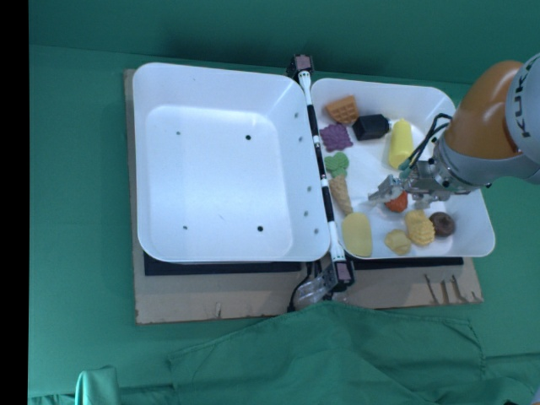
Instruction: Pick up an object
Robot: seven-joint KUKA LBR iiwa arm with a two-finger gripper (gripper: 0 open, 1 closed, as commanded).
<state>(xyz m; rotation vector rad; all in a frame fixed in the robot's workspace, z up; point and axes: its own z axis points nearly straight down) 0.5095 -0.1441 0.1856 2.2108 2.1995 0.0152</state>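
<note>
claw: we see the gripper (pixel 395 192) low in the right bin (pixel 472 245), fingers spread apart, nothing clamped between them
arm: grey with orange band (pixel 485 116), comes in from the claw's right
red piece (pixel 396 202): right at the fingertips, just below them; we can't tell if it's touching
yellow block (pixel 400 143): just above the claw
black piece (pixel 370 126): above and left of the claw
orange waffle (pixel 343 109): further up-left
purple piece (pixel 336 137): left of the claw, upper side
ice cream cone (pixel 339 184): left of the claw
yellow oval (pixel 357 234): below-left
corn-like yellow piece (pixel 419 227): just below
brown donut (pixel 441 224): below-right
left bin (pixel 160 91): well left of the claw
</note>
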